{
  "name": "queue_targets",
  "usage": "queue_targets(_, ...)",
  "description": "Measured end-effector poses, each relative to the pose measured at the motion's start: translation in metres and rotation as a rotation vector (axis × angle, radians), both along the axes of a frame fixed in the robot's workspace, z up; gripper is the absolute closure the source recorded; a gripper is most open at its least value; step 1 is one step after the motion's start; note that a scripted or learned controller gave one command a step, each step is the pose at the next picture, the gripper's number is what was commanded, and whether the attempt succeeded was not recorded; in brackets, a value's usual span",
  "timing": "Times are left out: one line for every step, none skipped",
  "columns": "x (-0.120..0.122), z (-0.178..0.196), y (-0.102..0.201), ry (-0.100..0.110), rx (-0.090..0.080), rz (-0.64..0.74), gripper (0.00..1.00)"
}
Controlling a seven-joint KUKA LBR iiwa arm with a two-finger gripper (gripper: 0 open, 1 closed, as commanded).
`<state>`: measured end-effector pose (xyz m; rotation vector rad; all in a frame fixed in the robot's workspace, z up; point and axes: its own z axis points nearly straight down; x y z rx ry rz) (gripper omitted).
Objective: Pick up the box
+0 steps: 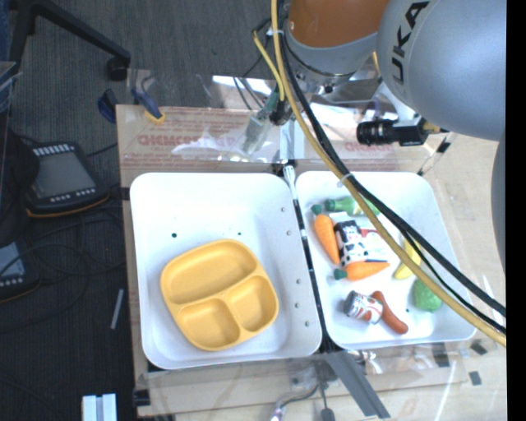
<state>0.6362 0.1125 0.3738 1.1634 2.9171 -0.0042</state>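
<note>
Nearest, at the front of the right bin, a small can lies on its side, with a red-brown sausage just beside it on the right and a green piece near the bin's right wall. The left bin holds a yellow divided plate in its front half, three compartments, lying flat and tilted a bit diagonally. Mid right bin: the box, white with black and red print, lies flat near the bin's centre. An orange carrot touches its left side, and a second carrot piece sits against its front edge. A yellow item is just right of the box, partly under the cables. A green item sits farther back, near the carrot's top end. Black and yellow cables cross over the right bin from the arm, passing above the box's right side. Farther back, past both bins, the gripper hangs over a clear plastic sheet on the bench, well apart from the box and holding nothing I can see; can't tell whether it is spread or closed, too blurred. A black cylindrical unit sticks out by the wrist. The grey arm with its orange band is at the top.
</note>
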Motion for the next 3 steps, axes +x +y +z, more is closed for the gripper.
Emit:
queue_targets(-0.039,-0.178,0.112,0.004,0.001,-0.084,1.00)
queue_targets(-0.072,-0.171,0.053,0.003,0.002,0.138,1.00)
queue_targets(-0.029,-0.136,-0.039,0.000,0.001,0.289,1.00)
